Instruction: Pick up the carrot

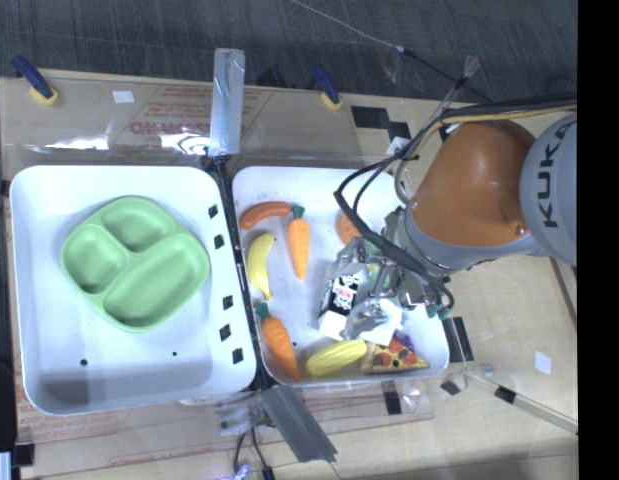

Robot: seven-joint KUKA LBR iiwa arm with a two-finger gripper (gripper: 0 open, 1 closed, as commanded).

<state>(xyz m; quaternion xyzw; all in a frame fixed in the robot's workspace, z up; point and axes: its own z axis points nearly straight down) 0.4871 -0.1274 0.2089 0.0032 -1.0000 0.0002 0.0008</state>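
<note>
My gripper (364, 293) hangs low in the right bin (319, 180), and I cannot tell whether it is apart or together, since my wrist and cables cover it. At nine o'clock from me lies the carrot (300, 245), out in the open, well apart from me, its long axis running twelve to six, green top at twelve, tip at six. Just beside it at eight o'clock lies a banana (259, 263); at its eleven o'clock a sausage (267, 213) lies crosswise. A second carrot (278, 345) sits at my seven o'clock, close to the bin's left wall, with a corn cob (336, 357) and a pizza slice (397, 359) at my six. The left bin (49, 368) holds a green divided plate (136, 261).
</note>
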